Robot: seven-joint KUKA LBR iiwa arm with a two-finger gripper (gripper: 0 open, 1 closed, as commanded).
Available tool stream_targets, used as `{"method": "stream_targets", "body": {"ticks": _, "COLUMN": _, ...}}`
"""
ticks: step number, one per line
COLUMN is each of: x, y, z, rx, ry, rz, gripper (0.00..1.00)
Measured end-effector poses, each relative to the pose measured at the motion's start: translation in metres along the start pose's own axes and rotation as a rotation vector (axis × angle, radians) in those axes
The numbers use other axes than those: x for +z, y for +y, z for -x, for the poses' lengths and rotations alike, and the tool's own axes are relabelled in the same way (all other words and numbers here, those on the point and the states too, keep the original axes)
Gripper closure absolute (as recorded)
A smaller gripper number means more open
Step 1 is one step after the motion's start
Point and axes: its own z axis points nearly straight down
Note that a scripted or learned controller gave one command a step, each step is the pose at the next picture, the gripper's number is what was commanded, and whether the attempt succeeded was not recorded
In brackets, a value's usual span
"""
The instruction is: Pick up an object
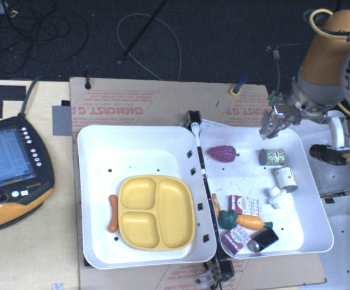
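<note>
I have one fixed camera, mounted above the worktop (162,95) and looking down at a slant. It sits far enough back to take in both the left bin (102,144) and the right bin (311,222) whole. Beyond them it reaches the dark floor with loose cables (144,29) at the top, and the arm (323,59) enters from my right.

Dark carpet (162,29) strewn with cables (150,35) (thin, looping); cardboard sheet (162,101) covers pale bench (17,252).
</note>
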Motion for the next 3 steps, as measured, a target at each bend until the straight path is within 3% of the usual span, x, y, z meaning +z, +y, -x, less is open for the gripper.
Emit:
{"method": "stream_targets", "body": {"ticks": 2, "x": 0.048, "y": -0.041, "z": 0.064, "rx": 0.002, "ry": 0.000, "rz": -0.001, "gripper": 1.00}}
{"method": "stream_targets", "body": {"ticks": 3, "x": 0.005, "y": -0.039, "z": 0.045, "rx": 0.000, "ry": 0.000, "rz": 0.001, "gripper": 1.00}}
